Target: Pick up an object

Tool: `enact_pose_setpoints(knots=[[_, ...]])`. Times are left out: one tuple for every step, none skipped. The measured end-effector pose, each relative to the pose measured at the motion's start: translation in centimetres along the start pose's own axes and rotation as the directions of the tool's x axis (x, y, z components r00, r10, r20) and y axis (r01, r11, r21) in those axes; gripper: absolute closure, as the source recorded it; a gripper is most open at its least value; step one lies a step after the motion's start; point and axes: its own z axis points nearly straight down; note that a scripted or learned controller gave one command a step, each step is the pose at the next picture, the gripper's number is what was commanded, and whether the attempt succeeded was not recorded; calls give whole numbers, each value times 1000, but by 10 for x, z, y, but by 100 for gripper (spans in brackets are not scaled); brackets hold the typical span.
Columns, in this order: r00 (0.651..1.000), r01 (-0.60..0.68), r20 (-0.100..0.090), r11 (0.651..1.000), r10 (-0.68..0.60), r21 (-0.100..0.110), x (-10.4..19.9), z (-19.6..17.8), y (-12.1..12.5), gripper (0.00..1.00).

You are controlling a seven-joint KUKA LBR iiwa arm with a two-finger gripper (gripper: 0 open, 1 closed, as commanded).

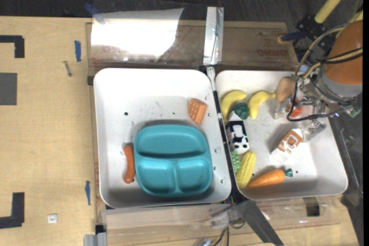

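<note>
Two shallow white bins are sitting side by side on the wooden bench, the left bin [109, 124] holding a teal divided tray [172, 159], an orange wedge [197, 110] and a sausage [129, 163]. Over the right bin [328, 176], the gripper [300, 109] is hanging near the far right corner, among cables. Below it are lying a small carton [287, 142], a carrot [268, 177], a corn cob [246, 165], a cow figure [238, 136] and two bananas [245, 101].
</note>
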Motion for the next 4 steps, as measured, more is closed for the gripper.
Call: enact_pose_setpoints(knots=[[1000, -16, 1, 1000, 16, 2, 50, -2, 54, 0], [972, -233, 2, 972, 233, 1, -37, 1, -10, 0], [907, -421, 0, 907, 421, 0, -25, 0, 8, 0], [899, -438, -12, 899, 438, -4, -43, 2, -35, 0]])
